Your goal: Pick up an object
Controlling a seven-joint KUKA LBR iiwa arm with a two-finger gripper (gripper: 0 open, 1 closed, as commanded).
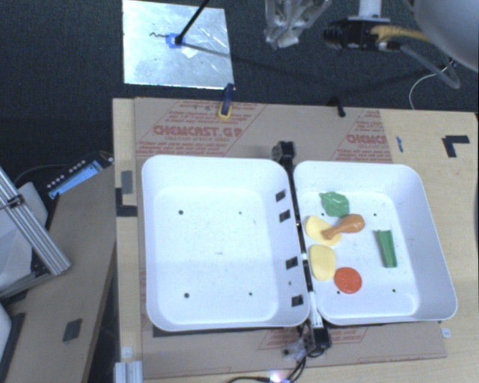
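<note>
The right bin (419, 194) holds several small toy foods near its left side. A green leafy piece (334, 202) lies farthest back. An orange drumstick-shaped piece (347, 224) rests partly on a yellow piece (317, 226). In front of them lie a second yellow piece (323, 262) and a red-orange disc (347, 280). A green stick (386, 248) lies apart to the right. My gripper (287, 26) hangs at the top of the view, far behind both bins and well away from every object, with the grey arm (441, 22) to its right.
The left bin (217, 239) sits beside the right one, joined by black clips (293, 232). Both rest on a cardboard sheet (247, 131). A shiny metal plate (176, 45) lies at the back left, and an aluminium frame (30, 232) stands at the left edge.
</note>
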